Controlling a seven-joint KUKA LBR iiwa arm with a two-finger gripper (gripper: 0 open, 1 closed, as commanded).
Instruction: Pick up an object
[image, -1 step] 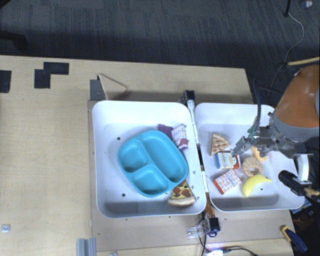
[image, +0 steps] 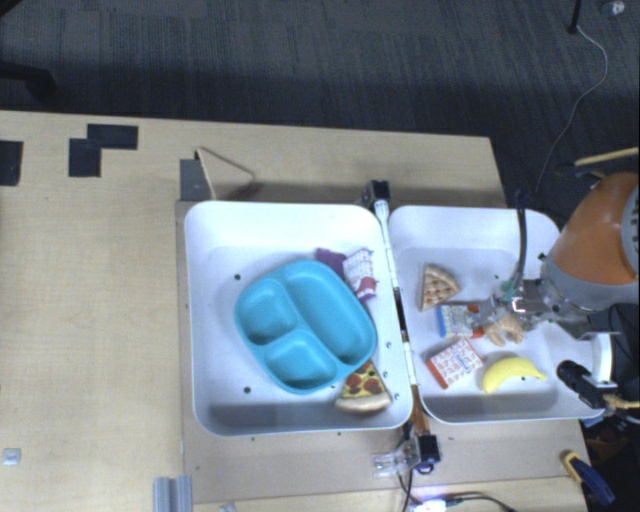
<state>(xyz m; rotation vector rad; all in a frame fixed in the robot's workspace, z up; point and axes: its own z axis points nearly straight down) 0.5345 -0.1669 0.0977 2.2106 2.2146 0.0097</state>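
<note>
Gripper low in right bin, touching beige toy

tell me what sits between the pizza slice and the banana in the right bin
In the camera view, a blue-white packet lies between the pizza slice and banana.

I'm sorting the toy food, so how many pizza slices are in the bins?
2. One pizza slice lies in the right bin, near its left wall. The other is in the left bin, at the near right corner beside the blue tray, which may hide more.
</note>
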